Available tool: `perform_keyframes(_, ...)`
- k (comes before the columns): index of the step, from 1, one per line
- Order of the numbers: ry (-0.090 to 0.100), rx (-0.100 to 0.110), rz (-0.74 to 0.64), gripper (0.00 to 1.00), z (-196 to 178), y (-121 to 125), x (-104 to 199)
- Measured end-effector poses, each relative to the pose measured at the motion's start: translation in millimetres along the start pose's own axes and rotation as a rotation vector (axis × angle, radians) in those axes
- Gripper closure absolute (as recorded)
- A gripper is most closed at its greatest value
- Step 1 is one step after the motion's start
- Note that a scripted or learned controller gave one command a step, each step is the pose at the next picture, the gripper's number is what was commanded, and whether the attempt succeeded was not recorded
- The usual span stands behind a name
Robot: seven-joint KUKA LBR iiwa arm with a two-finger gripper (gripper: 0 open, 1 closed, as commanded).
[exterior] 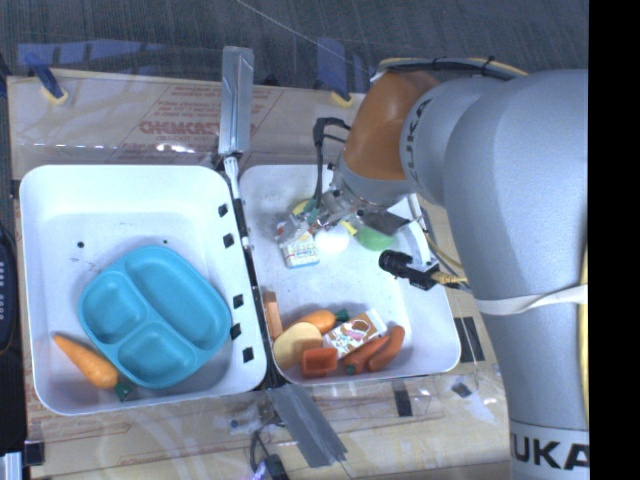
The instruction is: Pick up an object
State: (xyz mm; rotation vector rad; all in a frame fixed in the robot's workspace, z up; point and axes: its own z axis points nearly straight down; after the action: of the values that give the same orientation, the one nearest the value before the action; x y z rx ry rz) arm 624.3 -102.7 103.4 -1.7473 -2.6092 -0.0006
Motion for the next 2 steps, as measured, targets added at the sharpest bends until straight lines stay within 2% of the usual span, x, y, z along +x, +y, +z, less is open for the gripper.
perform_keyframes(1,-0.002,-0.009,-0.069,1.0,-93.0,48.7,90.6)
perform_keyframes(2,0.0,0.002,-0.389,1.0,-107.8,38.2,109.0)
